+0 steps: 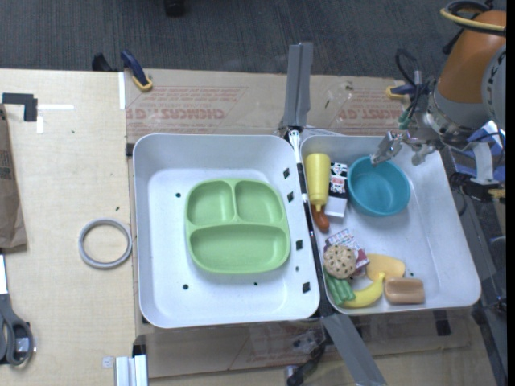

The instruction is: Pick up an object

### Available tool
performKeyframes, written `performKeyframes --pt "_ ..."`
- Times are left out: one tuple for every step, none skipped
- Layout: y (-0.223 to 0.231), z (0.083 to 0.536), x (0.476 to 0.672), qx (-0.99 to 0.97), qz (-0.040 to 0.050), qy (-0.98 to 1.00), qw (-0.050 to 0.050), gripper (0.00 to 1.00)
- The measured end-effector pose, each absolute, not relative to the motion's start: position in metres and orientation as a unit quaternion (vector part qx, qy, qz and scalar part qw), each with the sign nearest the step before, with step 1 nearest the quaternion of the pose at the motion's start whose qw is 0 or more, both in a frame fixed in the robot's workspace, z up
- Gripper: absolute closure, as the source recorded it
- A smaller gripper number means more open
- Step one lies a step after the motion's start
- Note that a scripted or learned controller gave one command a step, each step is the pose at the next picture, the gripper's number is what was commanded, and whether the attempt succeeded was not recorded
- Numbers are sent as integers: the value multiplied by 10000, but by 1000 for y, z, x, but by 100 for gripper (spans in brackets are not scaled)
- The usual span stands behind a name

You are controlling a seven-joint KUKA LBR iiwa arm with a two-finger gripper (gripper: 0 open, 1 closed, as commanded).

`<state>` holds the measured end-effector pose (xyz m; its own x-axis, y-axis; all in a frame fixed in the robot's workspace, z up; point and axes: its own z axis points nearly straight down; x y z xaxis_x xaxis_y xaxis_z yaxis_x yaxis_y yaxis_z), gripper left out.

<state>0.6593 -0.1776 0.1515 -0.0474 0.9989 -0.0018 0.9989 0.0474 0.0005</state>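
Hovering over the right bin's (pixel 451 215) far corner, the claw (pixel 402 147) is spreading its fingers apart, gripping nothing — the blue bowl (pixel 380 187) is sitting just beneath it, beside the yellow bottle (pixel 317 177).

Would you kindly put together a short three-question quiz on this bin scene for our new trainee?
1. True or false: the green divided plate lies in the right bin.
2. Which thing is nearest the claw? A) banana B) blue bowl C) cookie
3. Fill in: the yellow bottle lies along the right bin's ___ wall, as the camera sees it.

Key
1. False; it lies in the left bin.
2. B; the claw hovers at the bowl's far rim.
3. Left, next to the divider between the bins.
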Motion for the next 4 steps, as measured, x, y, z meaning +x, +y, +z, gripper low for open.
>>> performKeyframes --pt "-98 104 665 6289 44 7774 106 0" --pt "-108 104 663 4099 5 9121 71 0" --pt "-126 104 660 5477 56 8366 102 0" --pt "-128 112 659 5489 48 8358 98 100"
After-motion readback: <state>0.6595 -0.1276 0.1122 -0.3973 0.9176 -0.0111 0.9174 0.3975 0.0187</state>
